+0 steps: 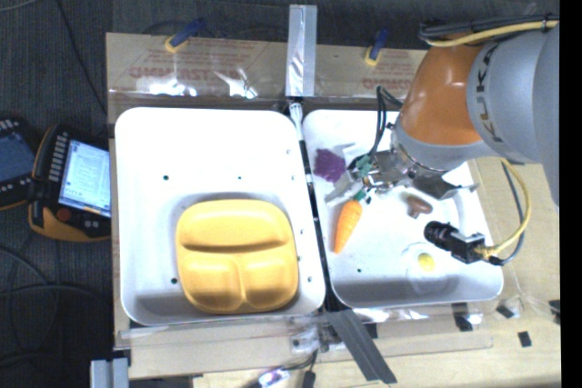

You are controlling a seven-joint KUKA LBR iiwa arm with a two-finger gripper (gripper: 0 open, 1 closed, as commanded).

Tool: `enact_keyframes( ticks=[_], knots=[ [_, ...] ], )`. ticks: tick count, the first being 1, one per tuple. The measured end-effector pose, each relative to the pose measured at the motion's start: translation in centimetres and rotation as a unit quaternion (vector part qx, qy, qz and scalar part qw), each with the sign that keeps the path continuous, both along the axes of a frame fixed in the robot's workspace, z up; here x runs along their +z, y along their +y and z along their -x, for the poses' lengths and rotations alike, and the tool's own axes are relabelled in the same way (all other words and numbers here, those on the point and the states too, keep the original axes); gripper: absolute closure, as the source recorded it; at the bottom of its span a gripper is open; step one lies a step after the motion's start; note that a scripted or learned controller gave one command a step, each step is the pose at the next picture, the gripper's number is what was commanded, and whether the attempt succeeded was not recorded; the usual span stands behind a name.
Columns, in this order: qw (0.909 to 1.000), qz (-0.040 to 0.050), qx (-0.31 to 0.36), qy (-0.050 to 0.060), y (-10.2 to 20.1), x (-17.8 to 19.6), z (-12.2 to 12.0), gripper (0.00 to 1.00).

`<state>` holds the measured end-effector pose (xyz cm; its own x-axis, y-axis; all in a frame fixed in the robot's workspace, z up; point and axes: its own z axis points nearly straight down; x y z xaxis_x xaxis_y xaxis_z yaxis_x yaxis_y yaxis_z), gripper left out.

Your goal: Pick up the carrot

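Orange carrot with a small green top, lying flat on the floor of the right bin, near its left wall. Tilted slightly, green end up and to the right, tapered tip pointing down toward the lower left. Free of any grasp.

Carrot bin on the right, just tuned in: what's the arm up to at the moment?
The grey and orange arm reaches into the right bin, with its gripper right over the leafy top of the carrot. The carrot lies on the bin floor by the divider, with a purple item just behind it. A yellow bread-shaped object sits in the left bin. The carrot does not look lifted yet.
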<state>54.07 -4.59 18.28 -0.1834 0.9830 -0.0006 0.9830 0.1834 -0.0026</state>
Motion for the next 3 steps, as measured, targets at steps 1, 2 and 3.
enact_keyframes(
  ticks=[1,2,3],
  knots=[
    [0.9997,0.0005,-0.024,-0.001,-9.5,-9.0,1.1,0.00],
    [0.9961,0.0014,0.088,-0.010,-12.4,-9.1,2.9,0.00],
    [0.9973,-0.0024,0.074,-0.002,-14.9,-9.1,-9.1,0.00]
  ],
)
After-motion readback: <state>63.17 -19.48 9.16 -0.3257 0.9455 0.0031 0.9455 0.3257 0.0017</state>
